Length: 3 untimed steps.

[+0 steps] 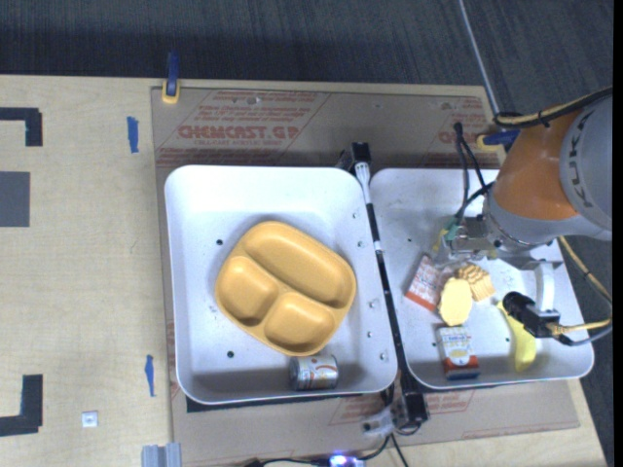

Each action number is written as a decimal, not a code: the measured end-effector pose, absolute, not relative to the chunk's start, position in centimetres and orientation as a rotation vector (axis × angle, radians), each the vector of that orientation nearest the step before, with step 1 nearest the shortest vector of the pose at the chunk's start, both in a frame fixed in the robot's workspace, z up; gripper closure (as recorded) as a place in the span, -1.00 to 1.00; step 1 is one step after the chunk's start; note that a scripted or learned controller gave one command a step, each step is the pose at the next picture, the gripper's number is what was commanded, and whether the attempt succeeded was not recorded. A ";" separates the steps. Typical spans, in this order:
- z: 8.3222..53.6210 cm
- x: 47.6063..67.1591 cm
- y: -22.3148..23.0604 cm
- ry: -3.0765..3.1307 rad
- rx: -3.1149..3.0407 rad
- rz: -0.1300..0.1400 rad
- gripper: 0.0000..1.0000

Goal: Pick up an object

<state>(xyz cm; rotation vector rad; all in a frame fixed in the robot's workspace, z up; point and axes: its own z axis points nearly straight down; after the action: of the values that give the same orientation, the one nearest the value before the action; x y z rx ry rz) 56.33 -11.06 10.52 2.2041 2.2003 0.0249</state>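
The gripper (468, 244) sits low over the back of the right bin (409, 193), mostly hidden under the grey wrist, so I cannot tell whether it is open or closed, or has hold of anything. Just in front of it a ridged tan piece (475, 278), perhaps a waffle, touches a yellow disc (455, 305), with a packet (424, 282) just beside them and a carton (458, 349) and banana (524, 346) nearer the front wall. The left bin (195, 202) holds a yellow tray (284, 285) and a can (313, 372) by its front wall.
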 end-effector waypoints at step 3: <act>10.3 49.5 -9.5 2.201 2.201 0.030 1.00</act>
<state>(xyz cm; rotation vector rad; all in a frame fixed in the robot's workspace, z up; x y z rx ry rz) 49.48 -9.52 10.35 2.2007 2.2012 0.0299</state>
